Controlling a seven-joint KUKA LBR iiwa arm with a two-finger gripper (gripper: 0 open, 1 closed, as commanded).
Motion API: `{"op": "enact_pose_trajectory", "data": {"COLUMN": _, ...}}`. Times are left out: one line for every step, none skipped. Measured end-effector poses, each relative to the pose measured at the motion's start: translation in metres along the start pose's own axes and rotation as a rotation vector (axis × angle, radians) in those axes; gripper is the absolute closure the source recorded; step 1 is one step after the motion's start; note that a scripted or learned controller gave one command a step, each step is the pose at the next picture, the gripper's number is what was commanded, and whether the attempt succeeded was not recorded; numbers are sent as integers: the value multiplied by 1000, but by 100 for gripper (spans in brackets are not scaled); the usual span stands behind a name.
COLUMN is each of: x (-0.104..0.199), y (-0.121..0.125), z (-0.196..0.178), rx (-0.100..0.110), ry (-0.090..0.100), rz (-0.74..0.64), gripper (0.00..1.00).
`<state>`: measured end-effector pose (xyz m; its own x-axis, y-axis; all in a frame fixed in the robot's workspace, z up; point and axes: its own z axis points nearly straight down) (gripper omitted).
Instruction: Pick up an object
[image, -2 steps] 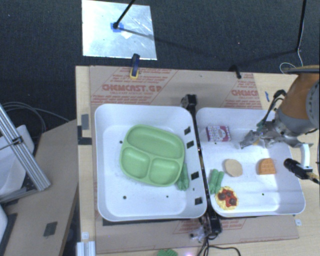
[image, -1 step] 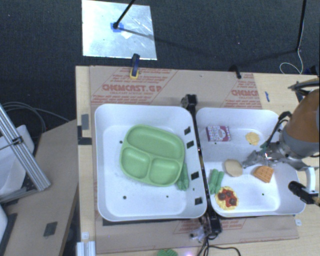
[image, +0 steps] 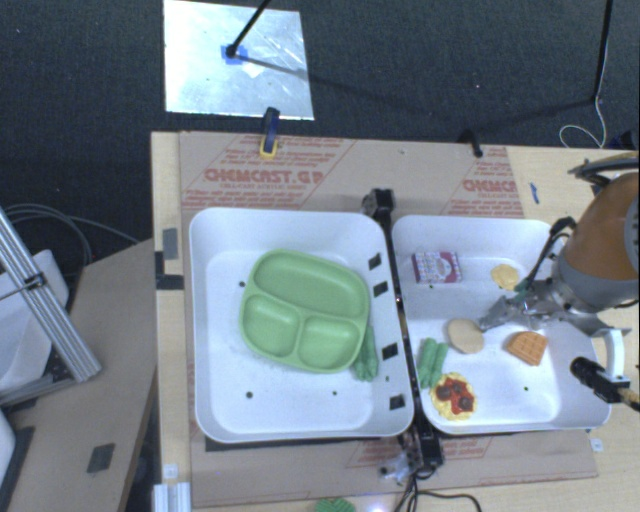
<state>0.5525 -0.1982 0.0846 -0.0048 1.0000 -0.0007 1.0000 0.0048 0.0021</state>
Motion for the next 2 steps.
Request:
{"op": "enact_pose_trajectory", "data": {"x": 95, "y": 11, "z": 0, "rx": 1, "ry": 4, "rz": -6, "gripper": 0}}
{"op": "enact_pose_trajectory", "data": {"x": 30, "y": 39, "z": -1, "rx": -4, "ry": -3, "rz": 6, "gripper": 0}}
